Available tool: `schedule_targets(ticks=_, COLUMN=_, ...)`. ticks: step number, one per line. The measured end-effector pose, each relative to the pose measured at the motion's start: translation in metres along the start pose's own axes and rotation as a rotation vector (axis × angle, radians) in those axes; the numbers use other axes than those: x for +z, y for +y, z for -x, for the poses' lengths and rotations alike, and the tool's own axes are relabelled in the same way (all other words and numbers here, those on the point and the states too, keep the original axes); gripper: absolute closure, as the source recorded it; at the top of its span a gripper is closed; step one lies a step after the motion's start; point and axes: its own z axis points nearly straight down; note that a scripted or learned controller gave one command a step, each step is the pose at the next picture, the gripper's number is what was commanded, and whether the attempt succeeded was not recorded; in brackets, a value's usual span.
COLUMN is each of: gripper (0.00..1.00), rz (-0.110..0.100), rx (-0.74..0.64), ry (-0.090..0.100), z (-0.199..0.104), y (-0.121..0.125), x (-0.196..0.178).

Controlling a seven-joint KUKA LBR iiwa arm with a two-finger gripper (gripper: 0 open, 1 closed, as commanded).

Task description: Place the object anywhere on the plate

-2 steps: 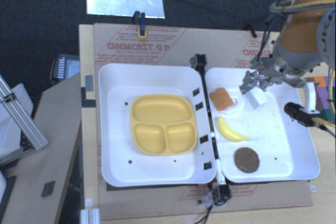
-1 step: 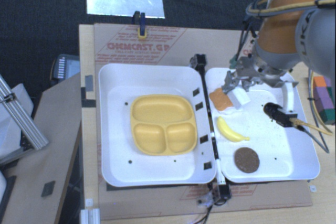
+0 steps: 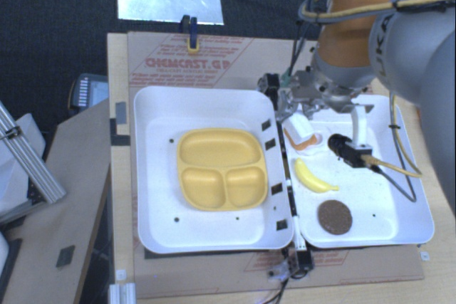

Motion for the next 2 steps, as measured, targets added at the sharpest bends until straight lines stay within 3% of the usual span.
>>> schedule_targets(ticks=2, gripper=1.00, rz=0.001, rx=0.003, ry=-0.001, z=-0.096, y=0.028, x=-0.004)
